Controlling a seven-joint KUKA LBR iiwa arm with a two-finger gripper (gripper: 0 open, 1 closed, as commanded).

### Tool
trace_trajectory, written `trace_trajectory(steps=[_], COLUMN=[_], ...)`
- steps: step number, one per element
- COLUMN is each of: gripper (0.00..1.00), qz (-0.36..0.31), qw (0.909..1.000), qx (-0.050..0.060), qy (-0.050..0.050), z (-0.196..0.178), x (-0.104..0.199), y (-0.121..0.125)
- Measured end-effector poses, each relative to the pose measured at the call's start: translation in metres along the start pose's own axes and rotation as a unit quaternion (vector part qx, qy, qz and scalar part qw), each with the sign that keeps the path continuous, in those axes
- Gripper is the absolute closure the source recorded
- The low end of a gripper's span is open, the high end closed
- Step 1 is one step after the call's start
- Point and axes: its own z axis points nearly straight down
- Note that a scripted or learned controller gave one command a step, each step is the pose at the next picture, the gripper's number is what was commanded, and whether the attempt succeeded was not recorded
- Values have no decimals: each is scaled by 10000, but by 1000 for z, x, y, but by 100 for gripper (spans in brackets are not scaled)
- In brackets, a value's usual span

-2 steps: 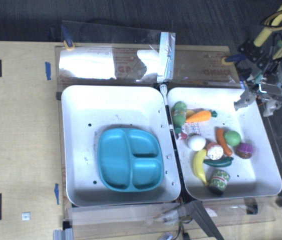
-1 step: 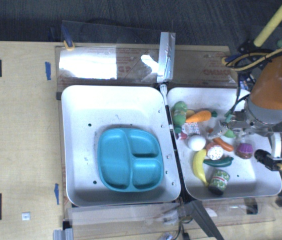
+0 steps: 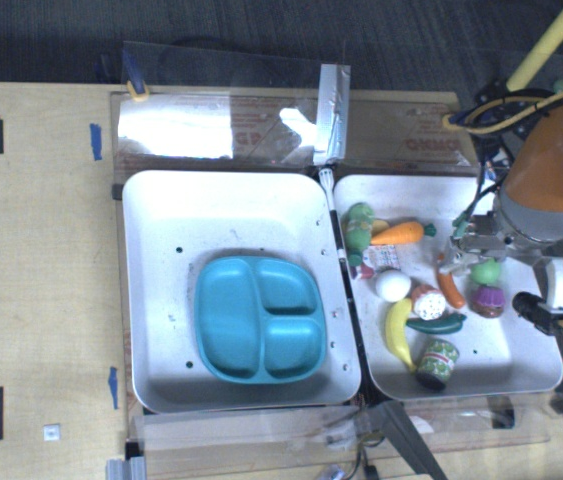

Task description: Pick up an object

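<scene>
The right bin (image 3: 536, 363) holds a pile of toy foods. Among them are a carrot (image 3: 398, 234), a green vegetable (image 3: 359, 224), a white egg (image 3: 393, 287), a yellow banana (image 3: 397, 332), a small can (image 3: 437, 361), a dark green pepper (image 3: 435, 323), a second, smaller carrot (image 3: 450, 290) and a purple and green piece (image 3: 487, 290). My gripper (image 3: 461, 244) is low over the right half of this bin, just above the smaller carrot and left of the purple piece. I see no object lifted off the bin floor.
A blue divided plate (image 3: 259, 317) lies in the left bin (image 3: 161, 218). A clear plastic sheet and a taped strip (image 3: 332, 113) stand behind the bins. The arm's orange band (image 3: 553, 163) and cables (image 3: 491, 108) hang over the right bin's far right corner.
</scene>
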Motion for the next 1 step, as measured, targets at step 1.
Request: trace_trajectory(steps=[1], gripper=[100], qz=[-1550], qw=[9879], qx=[-81], qy=[-20], z=[22], x=[-4], y=[-67])
